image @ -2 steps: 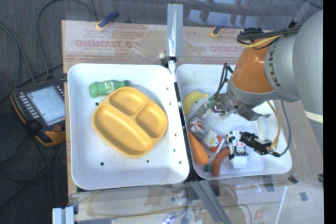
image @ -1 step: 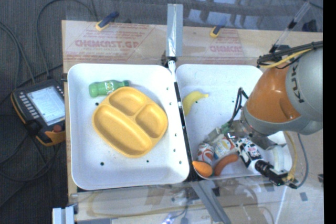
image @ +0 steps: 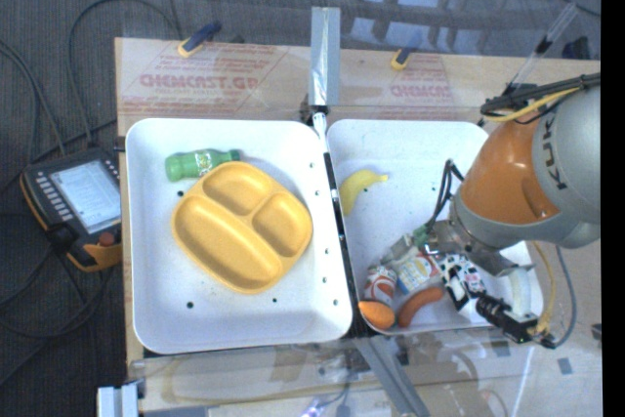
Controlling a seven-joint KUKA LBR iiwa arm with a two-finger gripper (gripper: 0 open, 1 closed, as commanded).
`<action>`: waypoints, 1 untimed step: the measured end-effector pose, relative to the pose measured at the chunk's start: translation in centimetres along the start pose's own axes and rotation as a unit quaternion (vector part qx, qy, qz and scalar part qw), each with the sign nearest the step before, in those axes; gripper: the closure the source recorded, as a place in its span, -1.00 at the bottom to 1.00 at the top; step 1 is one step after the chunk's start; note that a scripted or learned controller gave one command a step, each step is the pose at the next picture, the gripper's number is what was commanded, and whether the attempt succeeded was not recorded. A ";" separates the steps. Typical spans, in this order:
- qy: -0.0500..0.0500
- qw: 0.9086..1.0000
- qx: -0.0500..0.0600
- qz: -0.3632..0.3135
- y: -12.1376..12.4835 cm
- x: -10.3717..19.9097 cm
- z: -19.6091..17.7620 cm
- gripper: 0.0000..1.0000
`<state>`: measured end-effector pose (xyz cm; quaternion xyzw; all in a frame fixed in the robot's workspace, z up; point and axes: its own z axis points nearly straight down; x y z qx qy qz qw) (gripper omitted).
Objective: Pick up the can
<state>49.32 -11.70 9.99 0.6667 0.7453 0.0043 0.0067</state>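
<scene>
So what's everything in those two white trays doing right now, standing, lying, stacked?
Green bottle: lying on its side in the left bin, touching the yellow tray's edge.
Yellow tray: flat, right way up, compartments bare.
Banana: lying apart from the rest in the right bin.
Can: tipped over among the clutter at the near edge.
Gripper: low over that clutter.

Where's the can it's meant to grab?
The can lies in the right bin, near its front left corner, just above an orange and beside a sausage, with the gripper close on its right.
</scene>
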 end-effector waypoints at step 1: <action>0.001 0.997 0.009 0.077 0.4 8.9 -14.8 1.00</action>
